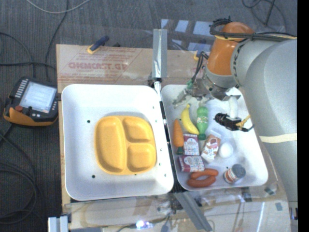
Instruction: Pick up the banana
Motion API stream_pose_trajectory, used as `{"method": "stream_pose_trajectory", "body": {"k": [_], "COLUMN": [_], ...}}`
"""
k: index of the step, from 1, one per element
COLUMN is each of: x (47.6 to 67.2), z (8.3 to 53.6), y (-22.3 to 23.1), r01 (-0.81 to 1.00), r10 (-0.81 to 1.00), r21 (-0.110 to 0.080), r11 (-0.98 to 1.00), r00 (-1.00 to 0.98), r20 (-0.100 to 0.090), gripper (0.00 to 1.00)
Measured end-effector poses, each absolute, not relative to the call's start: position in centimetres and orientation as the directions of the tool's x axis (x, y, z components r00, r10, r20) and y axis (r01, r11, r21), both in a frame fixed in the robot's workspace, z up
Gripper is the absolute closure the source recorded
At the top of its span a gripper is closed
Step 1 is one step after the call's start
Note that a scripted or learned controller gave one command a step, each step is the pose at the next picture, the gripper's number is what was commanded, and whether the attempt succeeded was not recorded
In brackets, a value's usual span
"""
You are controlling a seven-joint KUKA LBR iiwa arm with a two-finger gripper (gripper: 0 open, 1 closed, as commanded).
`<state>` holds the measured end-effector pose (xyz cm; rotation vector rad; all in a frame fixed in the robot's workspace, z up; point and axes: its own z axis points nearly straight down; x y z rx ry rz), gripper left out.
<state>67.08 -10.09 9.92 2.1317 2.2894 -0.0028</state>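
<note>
The gripper (pixel 193 94) hangs low over the far edge of the right bin (pixel 256 175), and whether it is apart or together I cannot tell from this slant. The banana (pixel 189 120) lies just below it in the bin's far-left part, between the carrot (pixel 178 133) and the green bottle (pixel 202 118). That tight squeeze likely explains the steep approach from directly above.
</note>
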Motion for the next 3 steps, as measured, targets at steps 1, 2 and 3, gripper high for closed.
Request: {"method": "stream_pose_trajectory", "body": {"k": [1,2,3], "x": [65.1,65.2,66.8], "z": [8.9,9.9,18.3], "y": [-10.4,-10.4,-1.3], "r01": [0.998,0.998,0.997], "r10": [0.998,0.998,0.997], "r21": [0.01,0.011,-0.002], "r11": [0.059,0.059,-0.081], "r00": [-0.059,-0.059,0.081], "r20": [-0.006,-0.006,-0.002], "gripper": [0.0,1.0,1.0]}}
